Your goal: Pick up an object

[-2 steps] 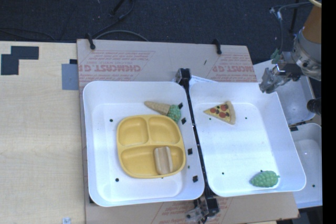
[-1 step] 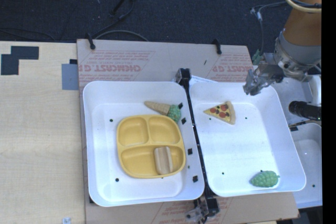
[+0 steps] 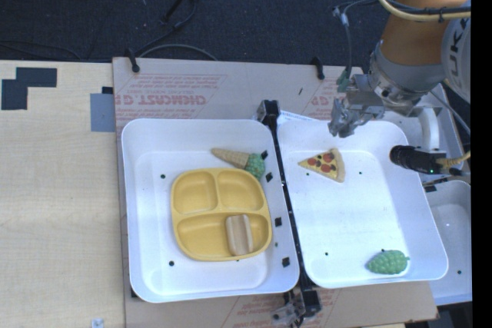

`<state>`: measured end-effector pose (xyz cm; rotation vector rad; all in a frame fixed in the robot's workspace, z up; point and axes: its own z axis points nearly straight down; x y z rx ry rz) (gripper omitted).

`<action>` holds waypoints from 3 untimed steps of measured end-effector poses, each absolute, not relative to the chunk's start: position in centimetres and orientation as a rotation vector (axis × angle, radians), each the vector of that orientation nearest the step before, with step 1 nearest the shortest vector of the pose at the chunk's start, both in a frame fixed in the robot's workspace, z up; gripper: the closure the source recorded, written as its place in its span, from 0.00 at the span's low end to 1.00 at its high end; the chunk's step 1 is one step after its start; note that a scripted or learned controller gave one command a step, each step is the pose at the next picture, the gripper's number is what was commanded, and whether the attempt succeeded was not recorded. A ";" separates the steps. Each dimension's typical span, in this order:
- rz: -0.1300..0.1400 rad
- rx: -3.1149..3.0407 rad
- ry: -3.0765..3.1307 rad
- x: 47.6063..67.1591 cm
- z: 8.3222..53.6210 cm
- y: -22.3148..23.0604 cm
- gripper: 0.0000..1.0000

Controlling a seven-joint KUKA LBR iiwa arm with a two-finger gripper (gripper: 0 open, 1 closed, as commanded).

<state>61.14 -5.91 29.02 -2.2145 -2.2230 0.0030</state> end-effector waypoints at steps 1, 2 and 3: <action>0.004 -2.212 -2.223 61.5 28.3 -0.1 1.00; 0.005 -2.211 -2.224 61.3 27.5 5.3 1.00; 0.007 -2.212 -2.223 60.9 26.2 10.1 1.00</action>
